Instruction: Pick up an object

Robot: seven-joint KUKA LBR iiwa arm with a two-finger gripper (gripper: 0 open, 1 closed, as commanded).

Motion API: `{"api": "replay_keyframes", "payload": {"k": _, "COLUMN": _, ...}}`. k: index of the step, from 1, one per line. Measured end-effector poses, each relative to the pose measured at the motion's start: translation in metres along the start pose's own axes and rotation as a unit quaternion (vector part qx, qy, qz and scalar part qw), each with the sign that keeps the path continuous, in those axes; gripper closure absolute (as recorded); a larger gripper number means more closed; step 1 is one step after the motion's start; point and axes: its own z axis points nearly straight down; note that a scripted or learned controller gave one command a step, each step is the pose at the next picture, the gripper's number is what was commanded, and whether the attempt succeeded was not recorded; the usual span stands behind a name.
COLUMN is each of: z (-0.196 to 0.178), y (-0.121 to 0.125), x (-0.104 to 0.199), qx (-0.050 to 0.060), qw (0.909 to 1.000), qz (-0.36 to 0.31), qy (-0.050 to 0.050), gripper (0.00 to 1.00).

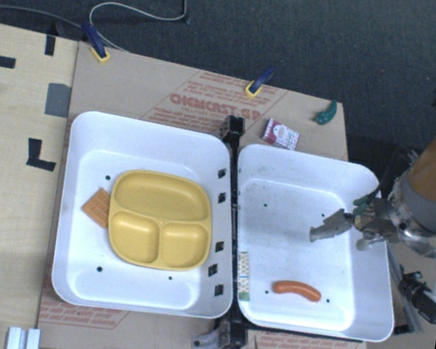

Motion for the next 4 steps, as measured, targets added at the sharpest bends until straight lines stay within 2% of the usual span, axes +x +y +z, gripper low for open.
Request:
{"api": "replay_keyframes", "payload": {"k": 1, "z": 0.163, "y": -0.014, "x": 0.018, "qx": -0.001, "qw": 1.0, "qz": 0.0, "qy": 0.001, "gripper": 0.0}}
{"api": "replay_keyframes", "payload": {"k": 2, "z": 0.162, "y": -0.014, "x": 0.04, "qx": -0.004, "qw": 1.0, "qz": 0.001, "qy": -0.002, "gripper": 0.0}}
{"api": "replay_keyframes", "payload": {"k": 3, "z": 0.162, "y": 0.047, "x": 0.039, "qx": -0.003, "qw": 1.0, "qz": 0.0, "qy": -0.001, "gripper": 0.0}}
{"api": "replay_keyframes", "payload": {"k": 4, "z": 0.153, "y": 0.046, "x": 0.038, "qx": -0.003, "qw": 1.0, "qz": 0.001, "qy": -0.002, "gripper": 1.0}}
